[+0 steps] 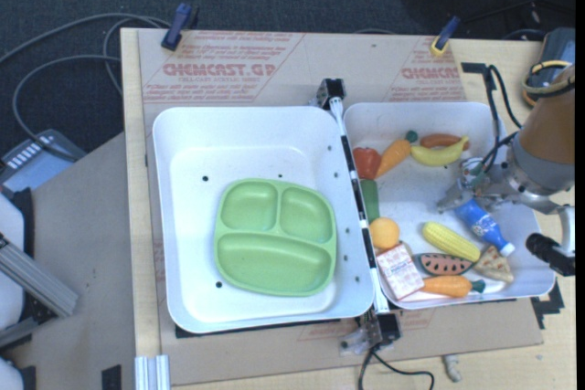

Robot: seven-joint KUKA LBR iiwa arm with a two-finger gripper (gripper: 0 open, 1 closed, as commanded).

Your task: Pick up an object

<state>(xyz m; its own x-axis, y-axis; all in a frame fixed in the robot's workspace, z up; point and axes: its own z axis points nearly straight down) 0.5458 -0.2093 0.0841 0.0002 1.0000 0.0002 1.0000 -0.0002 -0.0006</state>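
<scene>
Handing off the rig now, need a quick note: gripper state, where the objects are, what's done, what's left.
Gripper: low in the right bin, beside the blue bottle; nothing visibly between its fingers.
Right bin also holds: banana, carrot, orange, corn cob, watermelon slice, small carton.
Left bin: green divided plate.
Done: arm is down among the objects.
Left: grasp one object and lift it; no pick is visible yet.
</scene>
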